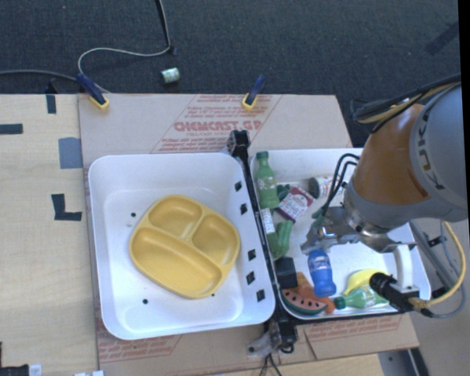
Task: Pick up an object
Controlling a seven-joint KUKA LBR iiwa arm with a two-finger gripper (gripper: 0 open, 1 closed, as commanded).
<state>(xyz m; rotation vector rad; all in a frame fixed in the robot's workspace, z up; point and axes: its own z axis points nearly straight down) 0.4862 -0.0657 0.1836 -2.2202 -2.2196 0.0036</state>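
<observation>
My gripper (pixel 319 235) hangs over the middle of the right bin (pixel 408 264), under the grey and orange wrist. Just below it lies a blue bottle (pixel 321 272). To its left a dark green bottle (pixel 283 236) lies at a slant. A red and white packet (pixel 294 204) lies up and to the left. A green bottle with a white cap (pixel 265 180) lies along the bin's left wall. At the front lie a watermelon slice toy (pixel 301 304), a yellow toy (pixel 365 280) and a green toy (pixel 359 299). The arm hides the bin's right part.
The left bin (pixel 111 229) holds a yellow divided plate (pixel 184 245). A black block (pixel 285 272) lies by the wall between the bins. Both bins rest on cardboard (pixel 208 122), with yellow clamps (pixel 252 95) at its far edge.
</observation>
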